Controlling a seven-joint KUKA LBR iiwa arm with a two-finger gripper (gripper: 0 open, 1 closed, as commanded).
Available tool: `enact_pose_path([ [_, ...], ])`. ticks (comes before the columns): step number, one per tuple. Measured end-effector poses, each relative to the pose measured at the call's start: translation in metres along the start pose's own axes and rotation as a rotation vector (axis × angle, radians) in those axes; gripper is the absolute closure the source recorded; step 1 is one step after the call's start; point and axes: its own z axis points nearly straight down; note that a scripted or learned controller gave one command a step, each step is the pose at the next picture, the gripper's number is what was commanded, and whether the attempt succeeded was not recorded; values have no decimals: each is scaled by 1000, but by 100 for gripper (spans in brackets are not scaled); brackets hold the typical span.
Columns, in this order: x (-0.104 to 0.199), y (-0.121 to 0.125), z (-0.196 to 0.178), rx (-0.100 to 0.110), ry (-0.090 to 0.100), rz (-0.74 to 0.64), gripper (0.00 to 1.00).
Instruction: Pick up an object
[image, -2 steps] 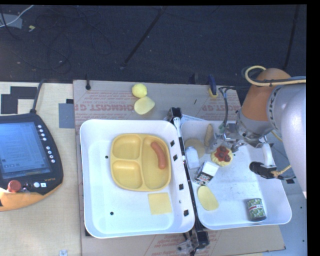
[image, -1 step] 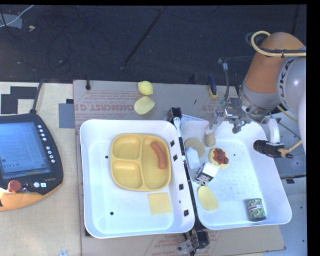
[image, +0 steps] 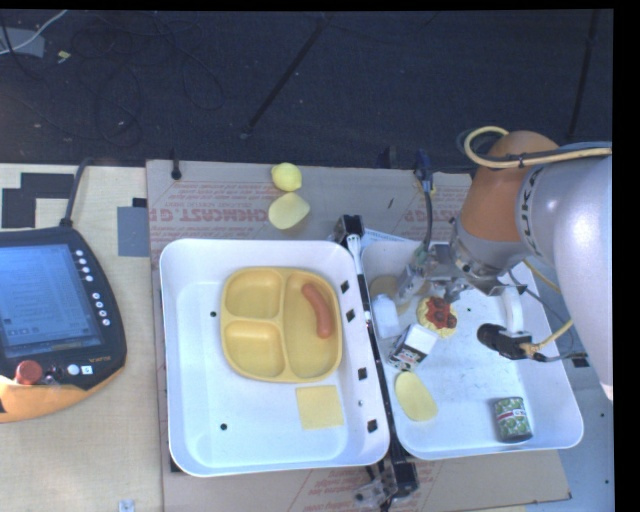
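Note:
My gripper (image: 436, 292) is low over the back left part of the right bin (image: 470, 400), under the orange-banded wrist. Right beneath it lies a small red and yellow round thing (image: 438, 316), touching or nearly touching the gripper's tip. A small white and black block (image: 411, 347) lies just in front of it, and a white piece (image: 385, 316) sits by the bin's left wall. A pale yellow oval (image: 415, 395) and a green can (image: 512, 418) lie nearer the front.
The left bin (image: 200, 420) holds a yellow divided plate (image: 250, 350) with a red sausage (image: 319, 309) in it, and a yellow square slice (image: 320, 407). Two yellow fruit pieces (image: 287, 195) rest on the cardboard behind the bins. A control pendant (image: 55, 310) lies at far left.

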Motion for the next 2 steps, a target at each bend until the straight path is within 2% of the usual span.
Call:
enact_pose_path([
  [1,-33,-108,18,13,4,9,0],
  [2,-27,-48,19,7,1,-1,0],
])
